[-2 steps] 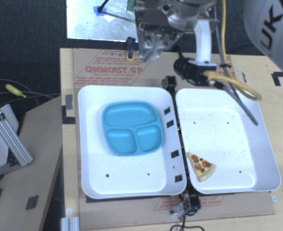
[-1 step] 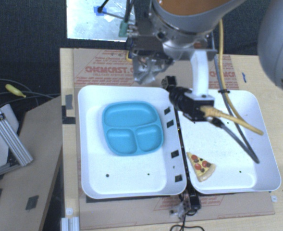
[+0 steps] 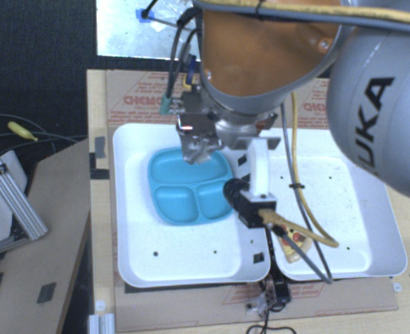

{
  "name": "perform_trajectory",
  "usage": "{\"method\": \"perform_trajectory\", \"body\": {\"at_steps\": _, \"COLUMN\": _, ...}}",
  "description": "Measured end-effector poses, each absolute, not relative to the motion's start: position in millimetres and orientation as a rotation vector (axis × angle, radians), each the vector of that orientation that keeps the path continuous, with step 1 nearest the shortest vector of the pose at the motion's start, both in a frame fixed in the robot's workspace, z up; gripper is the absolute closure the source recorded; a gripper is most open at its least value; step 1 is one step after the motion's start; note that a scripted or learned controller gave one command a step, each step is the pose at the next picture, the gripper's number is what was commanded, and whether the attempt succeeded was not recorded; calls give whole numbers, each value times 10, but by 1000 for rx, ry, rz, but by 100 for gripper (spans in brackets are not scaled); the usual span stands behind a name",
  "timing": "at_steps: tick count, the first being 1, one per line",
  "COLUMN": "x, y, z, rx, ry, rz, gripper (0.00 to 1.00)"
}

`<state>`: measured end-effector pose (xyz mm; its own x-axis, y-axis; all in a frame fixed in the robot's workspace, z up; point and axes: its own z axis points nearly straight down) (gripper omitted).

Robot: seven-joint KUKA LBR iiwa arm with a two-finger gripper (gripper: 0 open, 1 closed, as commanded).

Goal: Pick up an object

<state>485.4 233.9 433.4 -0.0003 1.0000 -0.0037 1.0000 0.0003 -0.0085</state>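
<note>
Robotics laboratory: a KUKA arm (image 3: 372,110) with exposed cabling over two white bins (image 3: 191,270) on a cardboard-lined desk (image 3: 142,92), aluminium framing (image 3: 10,193) alongside.

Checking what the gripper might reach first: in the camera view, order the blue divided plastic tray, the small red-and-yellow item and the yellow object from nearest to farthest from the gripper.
1. Blue divided plastic tray, left bin, directly beneath the gripper.
2. Small red-and-yellow item, right bin, front corner.
3. Yellow object, off the bench, far left.
</note>
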Motion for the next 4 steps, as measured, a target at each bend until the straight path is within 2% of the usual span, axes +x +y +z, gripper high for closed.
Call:
{"method": "perform_trajectory", "body": {"at_steps": 1, "x": 5529, "y": 2325, "z": 2621, "rx": -2221, "ry": -2217, "rz": 18, "gripper": 100}}
{"method": "perform_trajectory", "body": {"at_steps": 2, "x": 4864, "y": 2354, "z": 3078, "rx": -2213, "ry": -2227, "rz": -2, "gripper": 100}}
{"method": "perform_trajectory", "body": {"at_steps": 3, "x": 5474, "y": 2330, "z": 2487, "rx": -2223, "ry": -2220, "rz": 4, "gripper": 100}}
{"method": "perform_trajectory", "body": {"at_steps": 4, "x": 4843, "y": 2209, "z": 3141, "rx": -2217, "ry": -2226, "rz": -5, "gripper": 100}}
